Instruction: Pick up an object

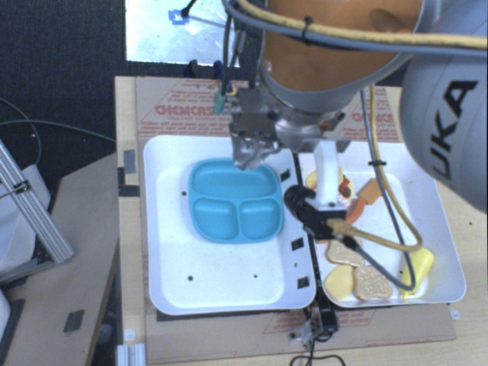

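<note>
A blue divided plate [235, 210] lies in the left white bin [171, 280], toward its far right part. My gripper [246, 155] hangs over the plate's far edge, its tip close to or touching the rim. The right bin [450, 274] holds several small items: an orange carrot-like piece [365, 197], a yellow piece [422, 264], and tan, biscuit-like pieces [364, 280] at the near edge. The arm's body hides much of the right bin's far part.
A yellow cable [381, 239] loops low over the right bin. A small red and yellow item [345, 184] peeks out beside the pale bracket. Both bins sit on a cardboard sheet [175, 101] on the bench.
</note>
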